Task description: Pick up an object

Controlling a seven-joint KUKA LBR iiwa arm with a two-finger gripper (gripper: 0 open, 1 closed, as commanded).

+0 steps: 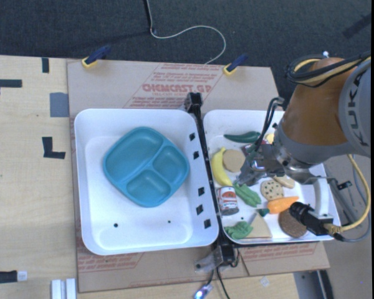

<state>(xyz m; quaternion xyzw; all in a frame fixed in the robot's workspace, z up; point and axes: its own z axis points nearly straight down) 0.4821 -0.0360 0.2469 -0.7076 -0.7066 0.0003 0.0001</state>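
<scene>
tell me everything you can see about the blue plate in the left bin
The blue plate is a teal, rounded-square tray that looks like plastic, with raised ridges dividing it into three compartments: one large and two smaller. All three look empty. It lies flat, right side up, turned at an angle to the bin's sides, in the upper middle of the left bin. It rests on the bin's white floor and nothing else touches it.

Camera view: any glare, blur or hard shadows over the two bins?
Camera view: lighting is even and soft; the left bin looks bright white but keeps its edges, with the blue plate clear. The arm casts a dim shadow over the right bin. The gripper and the small food items beside it look slightly soft.
</scene>
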